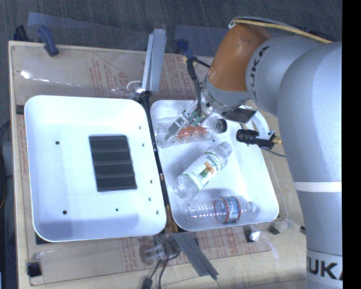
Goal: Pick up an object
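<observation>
Pincer (189, 120) low over a small orange object (192, 132).

My arm (301, 89) is grey with an orange band (237, 56). Both bins are white. The left bin (48, 161) has a dark ribbed patch (112, 162). The right bin (262, 191) holds clear bottles and something orange (192, 132).

Robot lab: KUKA arm (301, 101), bench bins (78, 110)

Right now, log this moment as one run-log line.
arm: over right bin | gripper: low at orange object | bottles: two lying in bin | grasp: unconfirmed
</observation>
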Robot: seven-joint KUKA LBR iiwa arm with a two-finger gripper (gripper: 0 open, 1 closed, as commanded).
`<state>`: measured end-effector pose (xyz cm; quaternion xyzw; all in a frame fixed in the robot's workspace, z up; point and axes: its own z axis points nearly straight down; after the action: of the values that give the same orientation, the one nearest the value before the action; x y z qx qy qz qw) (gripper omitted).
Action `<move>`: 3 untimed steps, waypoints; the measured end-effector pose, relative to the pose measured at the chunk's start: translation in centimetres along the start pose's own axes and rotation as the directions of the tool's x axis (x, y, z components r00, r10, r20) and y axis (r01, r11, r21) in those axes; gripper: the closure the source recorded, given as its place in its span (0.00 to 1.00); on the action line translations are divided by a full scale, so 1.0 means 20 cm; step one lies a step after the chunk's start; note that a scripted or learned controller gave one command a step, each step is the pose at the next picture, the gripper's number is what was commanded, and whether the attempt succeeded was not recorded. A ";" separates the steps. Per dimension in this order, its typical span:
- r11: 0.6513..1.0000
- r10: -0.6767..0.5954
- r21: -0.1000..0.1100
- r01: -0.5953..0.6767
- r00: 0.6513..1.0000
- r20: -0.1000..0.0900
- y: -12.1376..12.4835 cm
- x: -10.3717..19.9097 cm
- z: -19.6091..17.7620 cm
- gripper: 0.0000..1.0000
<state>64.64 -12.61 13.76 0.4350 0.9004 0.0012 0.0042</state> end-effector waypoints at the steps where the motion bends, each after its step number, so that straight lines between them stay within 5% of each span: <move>1: 0.996 0.086 -0.001 -0.086 0.996 0.000 0.01 -0.06 0.20 0.00; 2: 0.996 0.094 -0.006 -0.094 0.996 -0.005 -0.13 -0.09 0.19 0.00; 3: 0.996 0.089 -0.007 -0.089 0.996 -0.005 -0.12 -0.09 0.14 1.00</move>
<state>63.86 -15.59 10.93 0.4745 0.8802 0.0055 0.0038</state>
